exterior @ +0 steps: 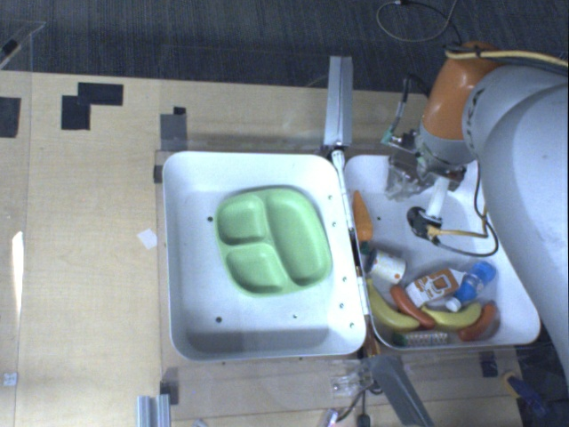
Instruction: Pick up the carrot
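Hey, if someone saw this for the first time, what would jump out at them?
Probably the green divided plate in the middle of the left bin. Next, the big grey arm with its orange band, reaching in from the right over the right bin, where a carrot lies against the left wall above a heap of toy food.

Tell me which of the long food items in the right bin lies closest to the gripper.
The carrot, the orange piece lying along the right bin's left wall. It sits apart, up-frame from the banana and hot dogs clustered at the bin's near end, closest to the gripper.
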